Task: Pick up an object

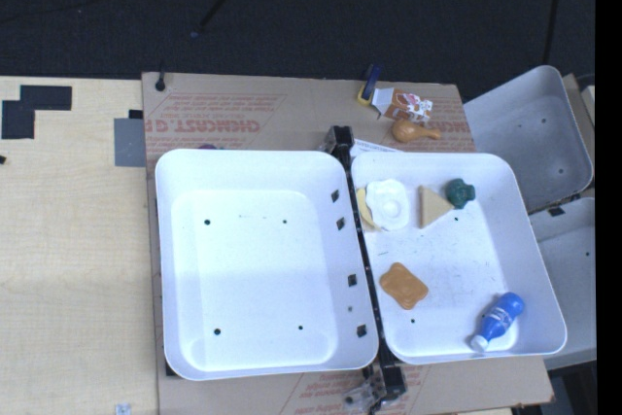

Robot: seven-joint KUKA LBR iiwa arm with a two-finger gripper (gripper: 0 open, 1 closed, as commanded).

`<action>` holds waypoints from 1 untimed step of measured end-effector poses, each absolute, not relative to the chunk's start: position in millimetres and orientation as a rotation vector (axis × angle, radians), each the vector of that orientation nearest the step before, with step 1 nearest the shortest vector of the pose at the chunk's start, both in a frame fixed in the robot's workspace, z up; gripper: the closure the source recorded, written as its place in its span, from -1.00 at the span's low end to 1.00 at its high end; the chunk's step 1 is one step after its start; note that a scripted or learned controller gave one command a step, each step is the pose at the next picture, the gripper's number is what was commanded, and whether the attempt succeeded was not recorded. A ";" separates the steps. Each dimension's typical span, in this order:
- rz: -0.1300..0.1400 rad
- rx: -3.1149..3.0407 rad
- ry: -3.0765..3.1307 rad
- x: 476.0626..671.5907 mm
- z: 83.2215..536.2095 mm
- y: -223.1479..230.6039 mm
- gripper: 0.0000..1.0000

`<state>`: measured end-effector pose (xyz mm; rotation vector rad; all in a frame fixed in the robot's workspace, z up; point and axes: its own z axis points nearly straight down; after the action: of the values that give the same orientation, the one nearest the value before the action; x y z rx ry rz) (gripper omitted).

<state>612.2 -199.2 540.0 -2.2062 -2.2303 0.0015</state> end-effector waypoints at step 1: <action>0.002 -2.218 -2.219 593.5 537.2 -168.6 1.00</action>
<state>593.5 -168.6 537.2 -2.2175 -2.2189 0.0020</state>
